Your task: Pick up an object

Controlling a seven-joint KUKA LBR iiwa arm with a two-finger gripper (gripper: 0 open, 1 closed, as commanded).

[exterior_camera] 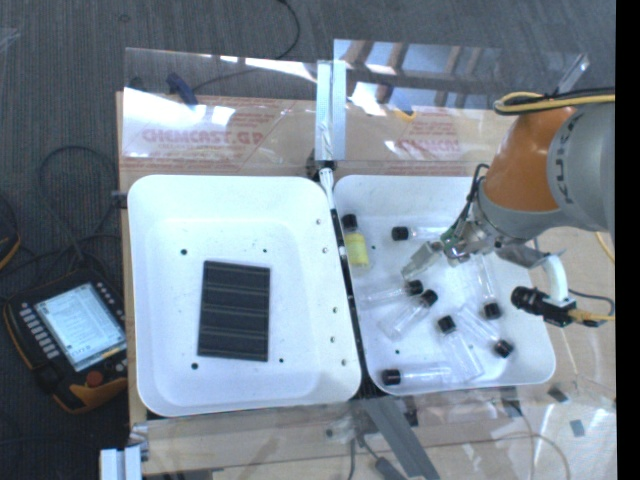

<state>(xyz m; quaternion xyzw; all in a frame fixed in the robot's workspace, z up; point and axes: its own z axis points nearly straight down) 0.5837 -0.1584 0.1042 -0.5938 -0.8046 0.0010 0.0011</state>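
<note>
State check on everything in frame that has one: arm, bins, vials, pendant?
Two-finger gripper: low over the right bin, fingers among the vials.
Right shallow white bin: holds scattered clear black-capped vials, all lying flat.
Yellow-filled vial: lying by the divider.
Left white bin: holds a flat black ribbed pad.
Handheld pendant: screen lit.

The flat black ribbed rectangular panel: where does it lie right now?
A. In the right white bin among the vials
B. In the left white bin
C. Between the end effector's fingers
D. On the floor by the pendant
B: the flat black ribbed rectangular panel lies on the floor of the left white bin.
</note>
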